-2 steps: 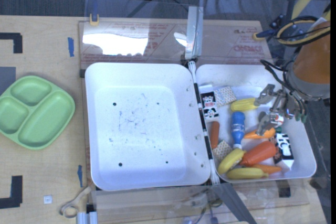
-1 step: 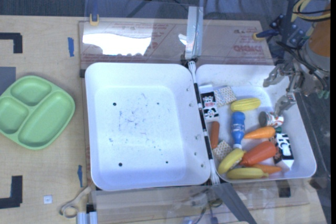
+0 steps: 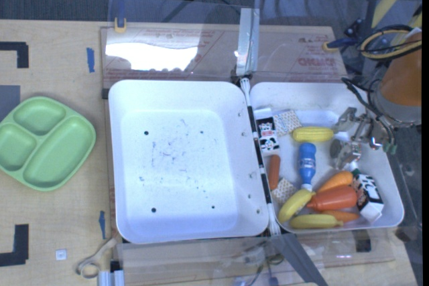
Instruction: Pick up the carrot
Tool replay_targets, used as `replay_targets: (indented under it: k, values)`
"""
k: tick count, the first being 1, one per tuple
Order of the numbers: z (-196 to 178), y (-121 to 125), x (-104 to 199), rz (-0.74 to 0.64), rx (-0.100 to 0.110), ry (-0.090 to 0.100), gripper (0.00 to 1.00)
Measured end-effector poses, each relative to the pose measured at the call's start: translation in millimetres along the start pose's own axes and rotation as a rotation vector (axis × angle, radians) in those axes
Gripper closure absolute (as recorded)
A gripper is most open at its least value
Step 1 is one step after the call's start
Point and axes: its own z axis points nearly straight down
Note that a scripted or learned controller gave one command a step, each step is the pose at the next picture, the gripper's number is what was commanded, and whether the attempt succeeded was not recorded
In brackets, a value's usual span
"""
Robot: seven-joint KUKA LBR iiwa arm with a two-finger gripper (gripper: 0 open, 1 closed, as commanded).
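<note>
Arm enters from right, wrist angled down-left; end effector (image 3: 350, 141) hovers over right bin (image 3: 395, 194), above carrot (image 3: 338, 180). Finger state: cannot tell.

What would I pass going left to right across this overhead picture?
Green divided plate → left white bin → small sausage → blue bottle → carrot → pincer.

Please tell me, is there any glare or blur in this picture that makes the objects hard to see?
In the camera view, strong glare whitens the clear panel behind the left bin; the gripper looks slightly soft against the right bin, so its fingers are hard to read; the carrot and the blue bottle are evenly lit and clear.
</note>
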Motion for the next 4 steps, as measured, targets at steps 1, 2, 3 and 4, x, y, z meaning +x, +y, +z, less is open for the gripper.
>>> replay_targets:
  k: [1,2,3,4]
  values:
    - [-38.6,25.9,29.9,0.089,0.0,0.004,0.0]
    - [-38.5,25.8,29.9,0.089,0.0,0.004,0.0]
    - [-5.2,86.5,62.7,0.038,0.007,-0.016,0.0]
    - [-57.5,39.4,69.1,-0.063,0.001,0.001,0.0]
